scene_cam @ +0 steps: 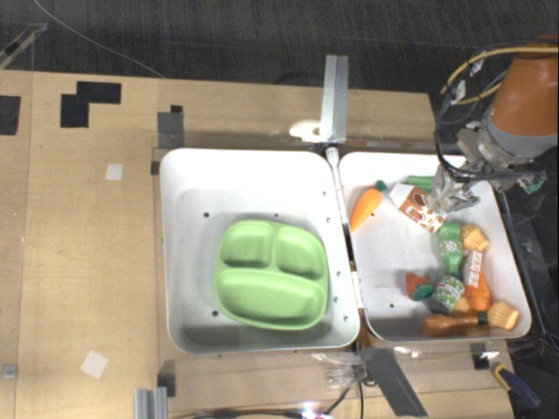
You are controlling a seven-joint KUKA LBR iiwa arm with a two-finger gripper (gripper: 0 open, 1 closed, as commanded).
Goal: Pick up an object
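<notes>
Camera view has the gripper (454,192) hanging low over the right bin (384,308), near its far edge, right beside a small brown-and-white packet (420,209). Can't tell how the tool is set or whether anything's caught in it. Rest of the toy food sits in that same bin: an orange carrot (364,208) by the wall next to the left bin (179,234), and a pile of green, orange and tan pieces (458,278) toward the near right corner. Left bin's got a green divided plate (272,273).
</notes>
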